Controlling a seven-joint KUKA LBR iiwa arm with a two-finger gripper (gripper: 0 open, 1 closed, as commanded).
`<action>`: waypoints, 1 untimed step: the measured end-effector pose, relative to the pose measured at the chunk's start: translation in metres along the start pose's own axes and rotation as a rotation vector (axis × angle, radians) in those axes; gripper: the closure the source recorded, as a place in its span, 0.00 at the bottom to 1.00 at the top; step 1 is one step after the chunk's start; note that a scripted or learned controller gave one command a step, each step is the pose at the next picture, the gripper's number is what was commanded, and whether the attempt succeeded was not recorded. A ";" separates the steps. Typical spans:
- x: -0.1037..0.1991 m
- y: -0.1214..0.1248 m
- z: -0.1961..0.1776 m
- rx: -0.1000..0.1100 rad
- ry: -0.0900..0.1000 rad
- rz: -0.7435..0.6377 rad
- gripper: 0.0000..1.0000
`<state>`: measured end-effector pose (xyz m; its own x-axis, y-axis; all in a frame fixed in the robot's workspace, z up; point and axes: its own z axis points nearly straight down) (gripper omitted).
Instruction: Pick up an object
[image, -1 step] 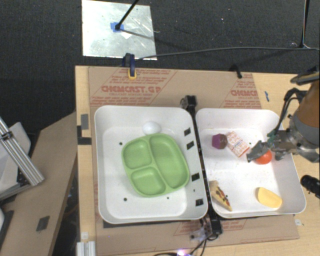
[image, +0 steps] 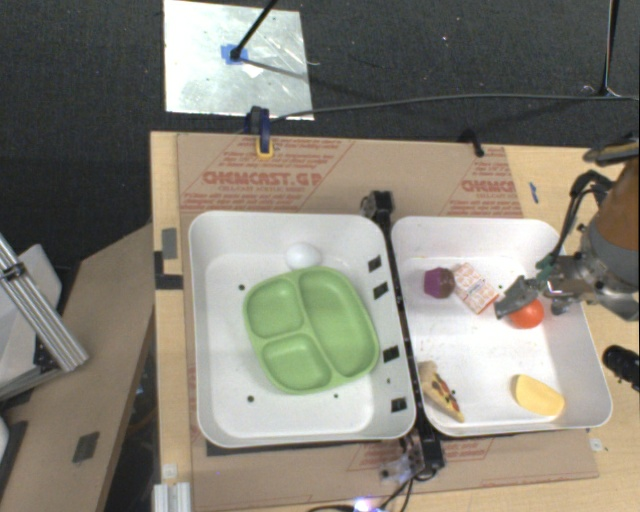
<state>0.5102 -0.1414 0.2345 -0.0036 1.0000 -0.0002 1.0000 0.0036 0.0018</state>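
Pincer (image: 524, 297) low in the right bin (image: 580, 385), its dark fingers right at the orange-red tomato-like ball (image: 528, 315) — whether they grip it cannot be told — so the pick looks begun but unfinished, with the ball resting on the bin floor, not lifted.

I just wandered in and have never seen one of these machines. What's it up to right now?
A robot arm reaches in from the right, and its gripper is down in the right bin, right at an orange-red ball. Near it lie a purple item, a small patterned packet, a yellow piece and a pizza-slice toy. The left bin holds a green divided tray.
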 end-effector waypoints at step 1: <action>-0.006 -0.001 0.043 0.001 0.000 0.002 0.00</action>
<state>0.5091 -0.1475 0.1919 -0.0016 1.0000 0.0001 1.0000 0.0016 0.0007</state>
